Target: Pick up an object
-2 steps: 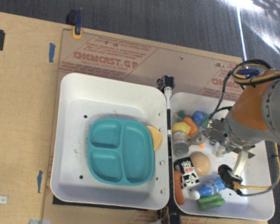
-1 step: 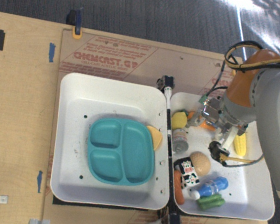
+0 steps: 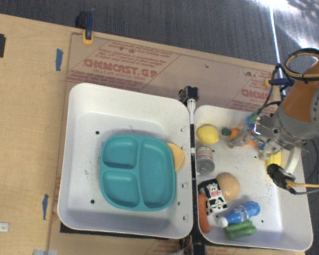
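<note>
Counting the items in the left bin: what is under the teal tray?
A yellow piece pokes out from under the teal tray's right edge. Its remainder, and anything else beneath the tray, is covered.

Red print on the cardboard sheet (image 3: 121,68) reads roughly "CHEMCAST GP".

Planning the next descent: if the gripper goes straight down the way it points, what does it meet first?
Likely bare floor of the right bin under the gripper, close beside the small orange piece; depth is unclear.
</note>
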